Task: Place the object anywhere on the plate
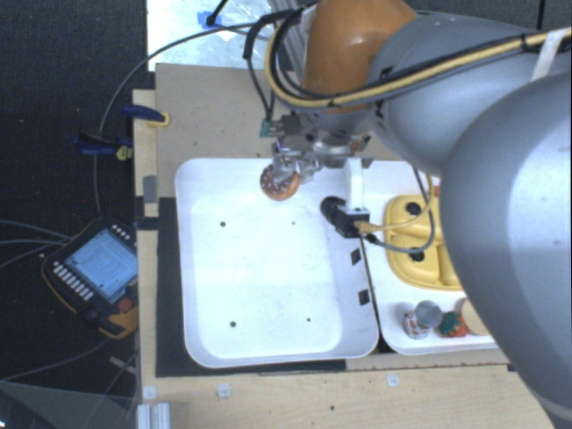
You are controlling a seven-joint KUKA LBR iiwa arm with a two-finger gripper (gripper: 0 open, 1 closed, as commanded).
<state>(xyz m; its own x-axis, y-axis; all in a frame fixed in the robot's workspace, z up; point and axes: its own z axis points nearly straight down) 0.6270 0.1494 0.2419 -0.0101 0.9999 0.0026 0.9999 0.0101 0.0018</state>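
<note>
My gripper holds a small brown object over the left bin's far edge.

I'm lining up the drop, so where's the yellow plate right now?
The yellow plate sits in the right bin, partly under the arm, with small objects just in front of it.

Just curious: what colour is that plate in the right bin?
Yellow plate, in the camera view.

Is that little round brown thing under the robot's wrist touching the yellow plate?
Apart. The camera view shows the round brown thing over the left bin, while the yellow plate lies in the right bin, with a stretch of white bin between them.
</note>
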